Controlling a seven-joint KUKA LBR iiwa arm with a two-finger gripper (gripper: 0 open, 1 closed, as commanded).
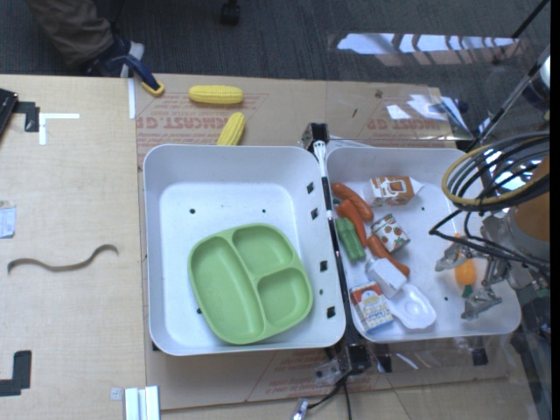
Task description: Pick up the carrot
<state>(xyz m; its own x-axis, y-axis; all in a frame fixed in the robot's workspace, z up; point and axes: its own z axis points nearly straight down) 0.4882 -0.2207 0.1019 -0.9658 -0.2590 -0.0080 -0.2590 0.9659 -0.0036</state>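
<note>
Lying smooth and tapered, orange carrot (pixel 352 201) beside green plastic.

Grey metal two-finger gripper (pixel 470 284) low at the right of the camera view, pointing down and leftward, fingers (pixel 451 258) spread apart around a small orange piece. Behind it, grey arm (pixel 535 234) with orange band and looped black and yellow cables.

Dark carpet floor (pixel 289 24), wooden bench (pixel 70 217)

The bench (pixel 70 191) bears two white bins (pixel 166 261), two corn cobs (pixel 215 95) and a thin cord (pixel 61 262).
</note>
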